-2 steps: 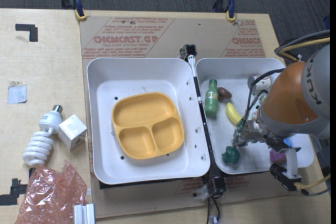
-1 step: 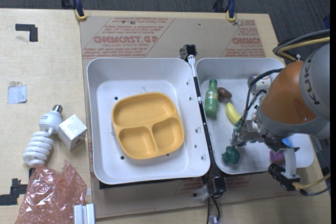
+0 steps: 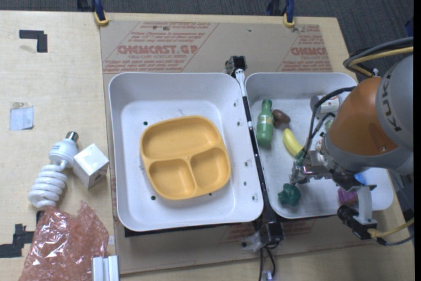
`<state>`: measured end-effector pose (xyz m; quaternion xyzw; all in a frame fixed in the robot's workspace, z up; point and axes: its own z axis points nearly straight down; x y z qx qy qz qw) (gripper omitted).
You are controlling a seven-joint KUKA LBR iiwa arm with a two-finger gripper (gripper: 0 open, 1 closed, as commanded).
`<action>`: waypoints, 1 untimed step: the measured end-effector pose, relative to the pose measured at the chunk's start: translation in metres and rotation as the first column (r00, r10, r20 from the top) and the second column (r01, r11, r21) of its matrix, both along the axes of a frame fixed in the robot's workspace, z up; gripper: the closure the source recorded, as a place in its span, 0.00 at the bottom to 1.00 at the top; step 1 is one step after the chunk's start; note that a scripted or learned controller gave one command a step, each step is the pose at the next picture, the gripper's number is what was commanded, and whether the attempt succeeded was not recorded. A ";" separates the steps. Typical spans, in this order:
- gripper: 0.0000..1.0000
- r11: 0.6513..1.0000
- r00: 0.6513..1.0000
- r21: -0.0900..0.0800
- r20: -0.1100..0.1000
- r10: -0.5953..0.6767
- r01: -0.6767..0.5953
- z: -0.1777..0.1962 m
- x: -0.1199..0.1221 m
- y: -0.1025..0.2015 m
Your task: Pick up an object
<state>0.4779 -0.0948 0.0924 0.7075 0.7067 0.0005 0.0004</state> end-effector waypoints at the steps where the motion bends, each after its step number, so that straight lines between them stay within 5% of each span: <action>1: 0.00 1.000 1.000 0.000 0.001 0.000 0.000 0.000 0.000 0.002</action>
